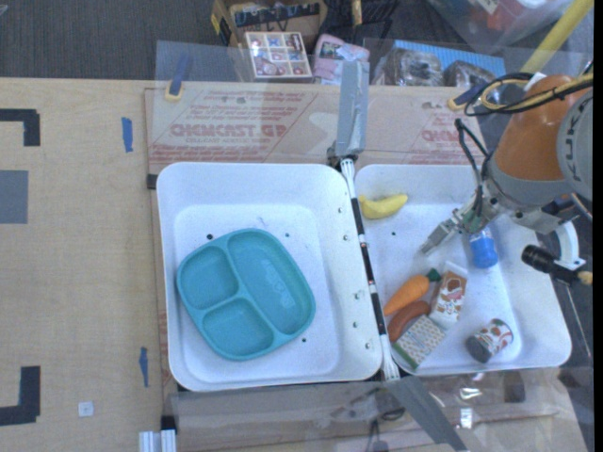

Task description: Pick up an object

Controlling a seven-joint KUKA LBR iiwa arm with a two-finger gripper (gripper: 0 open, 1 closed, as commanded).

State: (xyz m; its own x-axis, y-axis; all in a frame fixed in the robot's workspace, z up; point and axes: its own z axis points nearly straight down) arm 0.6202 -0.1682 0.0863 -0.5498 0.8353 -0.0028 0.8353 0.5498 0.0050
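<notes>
Tool (445, 236) over right bin (537, 347), finger state unclear. Banana (383, 205) just up-left; blue bottle (483, 250) beside it; carrot (408, 293) below.

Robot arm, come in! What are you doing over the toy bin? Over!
Gripper low in right bin, fingers empty. Banana, carrot, blue bottle unpicked. Nothing blocking.

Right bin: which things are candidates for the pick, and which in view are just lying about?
Candidates for the pick:
banana
blue bottle
carrot
carton
can

Lying about:
teal tray in the left bin
boxes behind the bench
</notes>
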